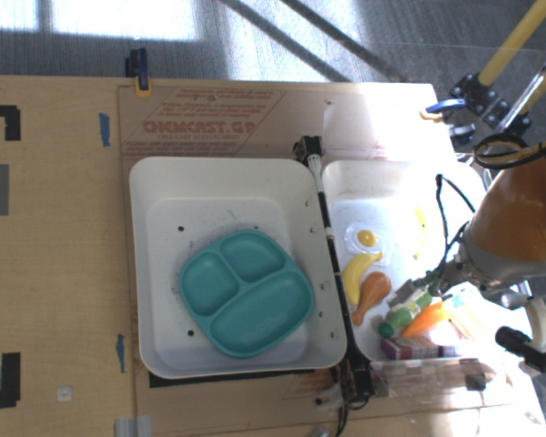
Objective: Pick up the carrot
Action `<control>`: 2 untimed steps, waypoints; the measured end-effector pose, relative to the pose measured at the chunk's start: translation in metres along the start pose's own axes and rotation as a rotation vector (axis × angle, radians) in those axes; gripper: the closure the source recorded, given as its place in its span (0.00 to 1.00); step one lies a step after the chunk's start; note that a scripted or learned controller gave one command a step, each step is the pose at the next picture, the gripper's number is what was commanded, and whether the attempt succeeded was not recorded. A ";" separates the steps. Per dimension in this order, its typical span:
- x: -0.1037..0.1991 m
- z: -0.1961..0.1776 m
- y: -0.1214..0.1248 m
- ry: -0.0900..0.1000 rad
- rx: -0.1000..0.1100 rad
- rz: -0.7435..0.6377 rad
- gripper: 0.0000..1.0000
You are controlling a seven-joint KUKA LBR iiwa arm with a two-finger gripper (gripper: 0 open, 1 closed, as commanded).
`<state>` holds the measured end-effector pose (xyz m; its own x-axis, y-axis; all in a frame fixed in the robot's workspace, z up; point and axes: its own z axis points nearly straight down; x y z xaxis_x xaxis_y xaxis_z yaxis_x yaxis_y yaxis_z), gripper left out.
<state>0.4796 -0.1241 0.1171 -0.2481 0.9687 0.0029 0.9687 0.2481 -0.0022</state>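
Just below-left of the gripper (434,289), the carrot (427,318) is lying in the right bin (382,185) beside a green veg (403,318) — fingers reaching down twd it, can't tell if open or closed — w/ drumstick (373,292) and banana (356,274) sitting further left.

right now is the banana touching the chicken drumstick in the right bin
Touching. In the camera view the banana lies directly against the drumstick, their edges meeting with no white bin floor between them.
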 end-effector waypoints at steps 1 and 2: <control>-0.045 0.027 -0.007 -0.003 -0.013 -0.060 0.00; -0.047 0.015 -0.003 -0.015 -0.027 -0.054 1.00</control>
<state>0.4886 -0.1707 0.1017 -0.2996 0.9540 -0.0130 0.9537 0.2999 0.0246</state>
